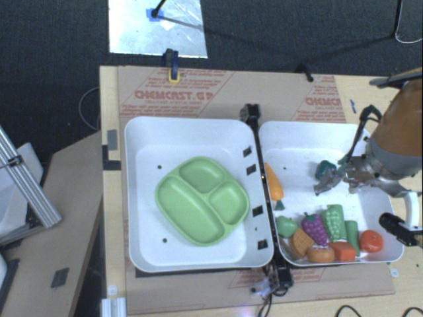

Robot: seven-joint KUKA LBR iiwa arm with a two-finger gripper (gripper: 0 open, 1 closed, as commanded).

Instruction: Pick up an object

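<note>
A: Where's the gripper seen?

B: Over the right bin, fingers spread, nothing gripped. A teal toy sits just beside them; dark carpet lies beyond the bench.

The desk is brown board with red print; two white bins sit on it, the left bin at nine o'clock, the right bin at three.
</note>
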